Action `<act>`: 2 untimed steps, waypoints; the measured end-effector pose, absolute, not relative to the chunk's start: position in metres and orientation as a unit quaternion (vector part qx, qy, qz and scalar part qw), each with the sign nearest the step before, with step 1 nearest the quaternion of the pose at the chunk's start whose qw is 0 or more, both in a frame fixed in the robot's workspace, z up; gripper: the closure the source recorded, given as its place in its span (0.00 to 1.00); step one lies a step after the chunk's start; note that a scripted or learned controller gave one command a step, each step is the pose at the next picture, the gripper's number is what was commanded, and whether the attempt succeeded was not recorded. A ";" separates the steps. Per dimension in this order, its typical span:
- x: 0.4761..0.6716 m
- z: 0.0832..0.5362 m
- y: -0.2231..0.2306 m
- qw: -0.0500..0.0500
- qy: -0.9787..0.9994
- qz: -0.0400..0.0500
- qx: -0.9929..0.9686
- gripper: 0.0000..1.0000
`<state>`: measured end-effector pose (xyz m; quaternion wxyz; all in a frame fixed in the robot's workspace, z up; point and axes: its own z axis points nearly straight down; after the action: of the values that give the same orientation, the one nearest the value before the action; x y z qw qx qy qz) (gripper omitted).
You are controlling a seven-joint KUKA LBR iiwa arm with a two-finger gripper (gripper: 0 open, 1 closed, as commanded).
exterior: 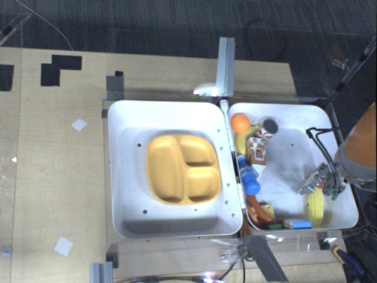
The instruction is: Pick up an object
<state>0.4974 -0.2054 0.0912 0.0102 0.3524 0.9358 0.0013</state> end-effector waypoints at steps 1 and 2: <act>0.613 0.160 -0.189 0.007 0.934 0.001 0.356 1.00; 0.612 0.158 -0.190 0.005 0.934 0.001 0.357 0.00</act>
<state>0.6119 -0.1900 0.1575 0.0051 0.3573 0.9340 0.0007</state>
